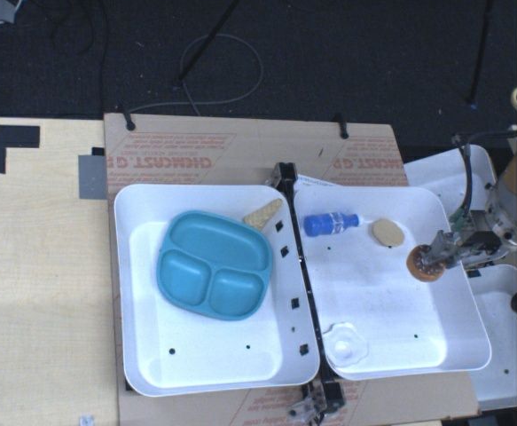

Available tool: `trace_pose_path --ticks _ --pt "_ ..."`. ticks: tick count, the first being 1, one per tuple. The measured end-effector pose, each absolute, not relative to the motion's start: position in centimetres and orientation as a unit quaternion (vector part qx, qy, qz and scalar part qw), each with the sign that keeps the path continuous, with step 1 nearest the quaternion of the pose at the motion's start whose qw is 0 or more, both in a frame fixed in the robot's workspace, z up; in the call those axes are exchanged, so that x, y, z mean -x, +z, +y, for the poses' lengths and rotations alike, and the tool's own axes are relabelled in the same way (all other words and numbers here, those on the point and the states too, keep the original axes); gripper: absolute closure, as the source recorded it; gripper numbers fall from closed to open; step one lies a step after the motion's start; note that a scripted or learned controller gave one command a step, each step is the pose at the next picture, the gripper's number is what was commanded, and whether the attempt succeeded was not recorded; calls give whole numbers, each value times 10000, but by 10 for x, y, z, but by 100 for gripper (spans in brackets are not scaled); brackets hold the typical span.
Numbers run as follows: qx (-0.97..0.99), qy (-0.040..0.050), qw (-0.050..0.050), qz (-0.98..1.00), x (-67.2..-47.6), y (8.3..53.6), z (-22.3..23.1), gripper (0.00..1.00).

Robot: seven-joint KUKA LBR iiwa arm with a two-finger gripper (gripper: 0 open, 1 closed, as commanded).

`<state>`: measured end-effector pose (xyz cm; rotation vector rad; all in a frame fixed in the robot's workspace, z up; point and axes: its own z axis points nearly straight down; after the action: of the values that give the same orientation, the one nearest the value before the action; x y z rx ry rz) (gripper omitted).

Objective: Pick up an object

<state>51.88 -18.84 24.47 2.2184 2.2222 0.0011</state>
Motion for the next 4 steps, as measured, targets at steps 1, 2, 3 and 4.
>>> trace_pose_path --ticks 1,2,3,4 --pt "-7051 2 -17 7091 -528 247 -131 100" --pt "-7053 -5 -26 7089 -530 233 -74 100" --pt "-7050 -6 -28 7092 -523 235 -14 100" --pt "-7052 -4 -19 7090 -530 239 40 100"
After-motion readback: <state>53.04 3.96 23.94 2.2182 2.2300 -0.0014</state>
